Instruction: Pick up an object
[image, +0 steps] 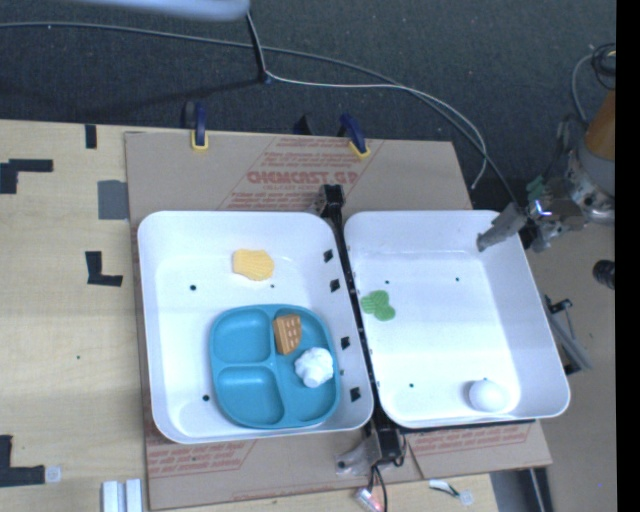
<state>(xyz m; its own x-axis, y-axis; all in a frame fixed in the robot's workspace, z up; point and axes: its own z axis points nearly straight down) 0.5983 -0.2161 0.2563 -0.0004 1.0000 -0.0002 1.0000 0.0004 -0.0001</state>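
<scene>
Camera view caught the gripper (497, 237) over the right bin's (520, 300) far right corner, holding nothing, finger state untellable; a green object (378, 306) lay near that bin's left wall.

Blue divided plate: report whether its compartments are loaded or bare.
Partly loaded. The blue divided plate carries a waffle piece and a white lump on its right side; the two left compartments look bare.

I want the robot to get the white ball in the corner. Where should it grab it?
The small round white ball lies in the right white bin, close to its near corner walls. Best to come straight down from above and close across its middle, with the fingers lined up along the open floor side, because the walls probably crowd the other sides.
</scene>
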